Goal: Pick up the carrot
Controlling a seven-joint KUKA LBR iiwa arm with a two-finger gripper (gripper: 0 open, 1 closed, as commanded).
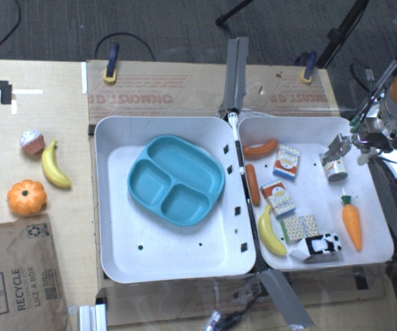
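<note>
The carrot (351, 226) lies in the right bin (374, 185) near its right wall, green top pointing away from the front and orange tip toward it. My gripper (350, 151) hangs over the bin's far right part, well behind the carrot and apart from it. Its fingers stand open with nothing between them. A small silver can (335, 169) sits just below the left finger (337, 145).
The right bin also holds two hot dogs (260, 149), small cartons (286, 163), a banana (270, 233) and a black-and-white carton (321, 245). A blue divided plate (176, 179) lies in the left bin. On the bench at left are a banana, a pumpkin and a cupcake.
</note>
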